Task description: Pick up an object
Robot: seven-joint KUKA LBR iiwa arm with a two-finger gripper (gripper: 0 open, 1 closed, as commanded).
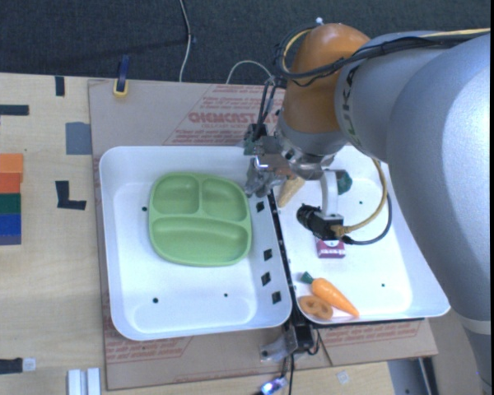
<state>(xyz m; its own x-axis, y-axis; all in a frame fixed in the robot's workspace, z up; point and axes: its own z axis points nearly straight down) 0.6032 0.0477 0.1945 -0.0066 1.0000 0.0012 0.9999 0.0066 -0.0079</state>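
My gripper (262, 178) hangs low over the near-left part of the right bin (395, 290), close to the divider between the bins. Just right of it lies a tan cone-shaped object (290, 191); I cannot tell whether the gripper touches it. A small purple box (330, 250) lies below the wrist, beside a black fitting with a yellow cable. A toy carrot (335, 296) and a small orange round piece (316, 308) rest at the bin's front edge. A teal object (344, 183) peeks out behind the wrist.
The left bin (123, 220) holds a green divided plate (201, 219). Coloured blocks (3, 200) sit on the bench at the far left. The big grey arm (428, 122) covers much of the right bin's back and right side.
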